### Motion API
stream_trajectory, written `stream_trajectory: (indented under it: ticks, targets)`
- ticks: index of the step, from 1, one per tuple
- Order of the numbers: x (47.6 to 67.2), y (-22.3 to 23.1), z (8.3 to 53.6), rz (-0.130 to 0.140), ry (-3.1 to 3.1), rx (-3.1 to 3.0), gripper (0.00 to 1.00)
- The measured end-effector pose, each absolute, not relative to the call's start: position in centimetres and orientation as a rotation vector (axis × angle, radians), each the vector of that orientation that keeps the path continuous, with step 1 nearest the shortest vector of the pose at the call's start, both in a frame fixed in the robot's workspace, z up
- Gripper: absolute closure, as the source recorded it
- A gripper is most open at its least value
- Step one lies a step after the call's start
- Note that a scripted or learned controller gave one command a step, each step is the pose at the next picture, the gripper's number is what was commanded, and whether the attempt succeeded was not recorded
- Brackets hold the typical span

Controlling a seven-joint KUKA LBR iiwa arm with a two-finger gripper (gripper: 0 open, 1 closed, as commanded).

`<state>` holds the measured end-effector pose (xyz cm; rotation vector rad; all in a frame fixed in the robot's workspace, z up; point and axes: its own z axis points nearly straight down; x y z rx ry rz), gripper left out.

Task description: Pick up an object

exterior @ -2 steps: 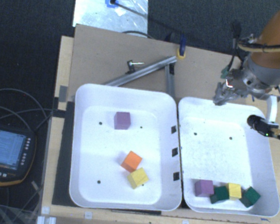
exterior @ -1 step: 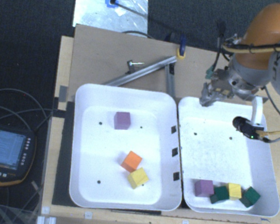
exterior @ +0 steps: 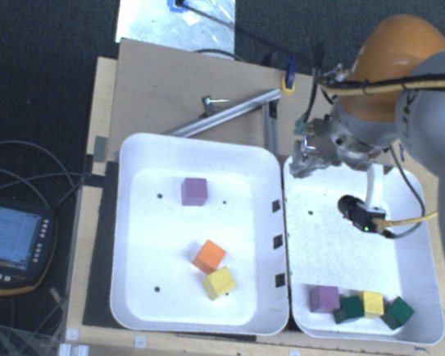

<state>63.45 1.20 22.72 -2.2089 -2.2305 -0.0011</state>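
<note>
Gripper (exterior: 306,162) over right bin's (exterior: 423,278) 11 o'clock corner; finger state cannot be told.
Left bin (exterior: 128,225): purple cube (exterior: 194,191) at 12 o'clock, orange cube (exterior: 210,255) touching yellow cube (exterior: 220,283) near 5 o'clock.

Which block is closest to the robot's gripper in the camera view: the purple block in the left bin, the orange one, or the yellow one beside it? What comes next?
Counting from the gripper, at the right bin's far left corner:
1. Purple block, far part of the left bin, nearest.
2. Orange block, middle of the left bin.
3. Yellow block, touching the orange one on its near side, farthest.
</note>
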Motion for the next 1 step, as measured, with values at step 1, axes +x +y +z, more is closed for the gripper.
stream_trajectory:
  ticks: [1]
  targets:
    - [62.24,6.07,22.2,-0.001,-2.231,-2.208,1.0]
